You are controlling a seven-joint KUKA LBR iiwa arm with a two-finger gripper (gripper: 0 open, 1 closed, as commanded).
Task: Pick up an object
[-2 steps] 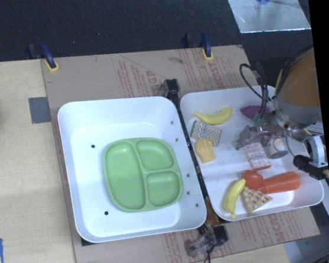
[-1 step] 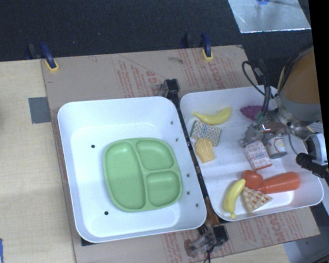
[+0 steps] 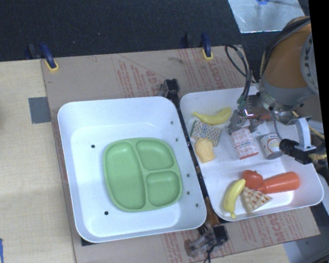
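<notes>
You see the arm (image 3: 287, 65) reaching in from the right over the far part of the right bin (image 3: 315, 198), its jaws low just above a small red-and-white packet (image 3: 244, 143); you cannot tell whether they are released or clenched. The left bin (image 3: 80, 168) holds a green divided plate (image 3: 142, 173), while the right bin also carries two bananas (image 3: 213, 116), a corn cob (image 3: 204, 150) and a red-orange carrot (image 3: 278, 182).

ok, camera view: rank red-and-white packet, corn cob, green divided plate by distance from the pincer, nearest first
1. red-and-white packet: right bin, just below the pincer.
2. corn cob: right bin's left side, further to the pincer's left in the picture.
3. green divided plate: in the left bin, plainly farthest.
</notes>
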